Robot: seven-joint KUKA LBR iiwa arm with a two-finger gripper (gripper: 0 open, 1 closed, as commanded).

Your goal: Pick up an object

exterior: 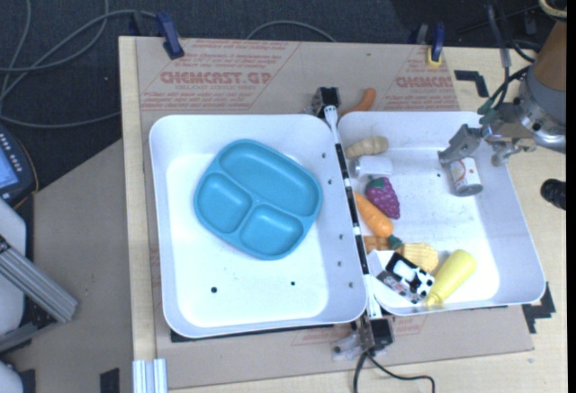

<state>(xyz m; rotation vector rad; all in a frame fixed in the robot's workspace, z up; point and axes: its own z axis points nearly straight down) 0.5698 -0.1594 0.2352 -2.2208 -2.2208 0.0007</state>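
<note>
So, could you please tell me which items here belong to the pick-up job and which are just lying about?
Belonging to the job:
- end effector, over the right bin
- small can at its tip
- purple grapes
- carrot
- yellow bottle
- potato-like piece

Just lying about:
- blue divided plate in the left bin
- blue clamps

One fixed camera — high above bench (270, 67), angled down, both bins (180, 202) visible

Arm (547, 85) enters from right edge, orange band up top, wrist angled down-left. Gripper (463, 168) low, fingers closed around a small can (465, 176).
</note>
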